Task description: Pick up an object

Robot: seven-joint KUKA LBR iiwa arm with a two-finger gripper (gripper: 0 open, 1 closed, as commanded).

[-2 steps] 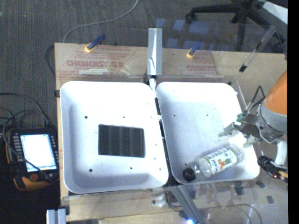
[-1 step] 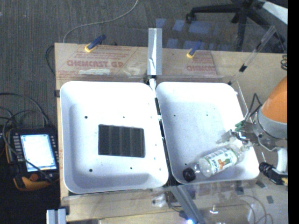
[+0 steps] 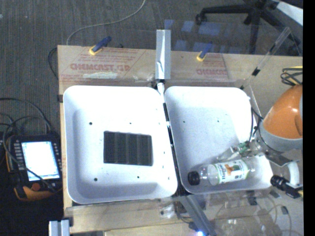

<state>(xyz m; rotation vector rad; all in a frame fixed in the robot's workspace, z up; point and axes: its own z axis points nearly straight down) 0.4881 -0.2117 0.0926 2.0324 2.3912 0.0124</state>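
I am looking down at a clear plastic bottle with a dark cap and an orange-green label (image 3: 222, 173), lying on its side just below and to the left of the gripper (image 3: 244, 148) in the right white bin (image 3: 206, 107). I cannot tell the grip state. I judge I am lining up over the bottle; closing across its narrow body, not along it, should work best.

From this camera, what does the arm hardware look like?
The arm enters at the right edge as a rounded orange band over a grey collar. Below it sits white and black wrist hardware, with dark cables running along the arm's left side. The gripper is small, metallic, with greenish parts.
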